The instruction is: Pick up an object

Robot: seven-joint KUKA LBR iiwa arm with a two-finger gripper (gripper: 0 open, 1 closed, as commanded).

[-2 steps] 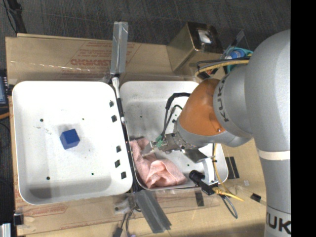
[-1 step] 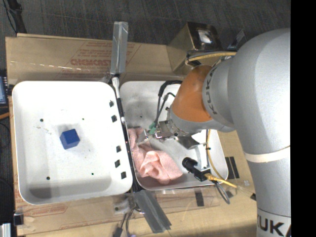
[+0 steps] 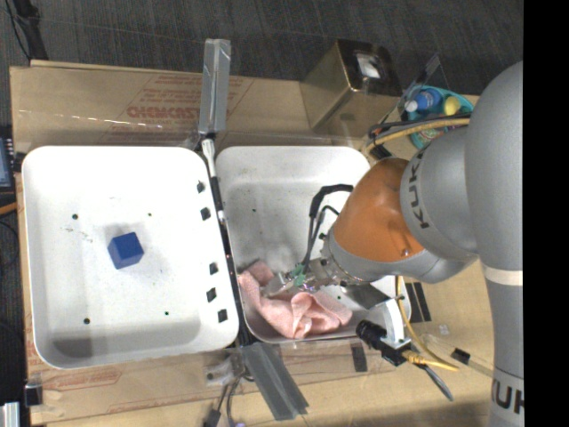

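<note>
A crumpled pink cloth (image 3: 283, 308) lies in the near part of the right bin (image 3: 267, 185). My gripper (image 3: 298, 282) reaches down from the orange-banded wrist (image 3: 378, 221) onto the cloth's upper edge, its tip touching or just above the fabric. A blue cube (image 3: 126, 249) rests alone in the left bin (image 3: 53, 194), far from the arm.
The grey arm (image 3: 471, 185) covers the right bin's right side. A metal divider (image 3: 213, 87) with black clips runs between the bins. A brown box (image 3: 342, 83) and coloured cables (image 3: 427, 105) sit behind the right bin, on cardboard.
</note>
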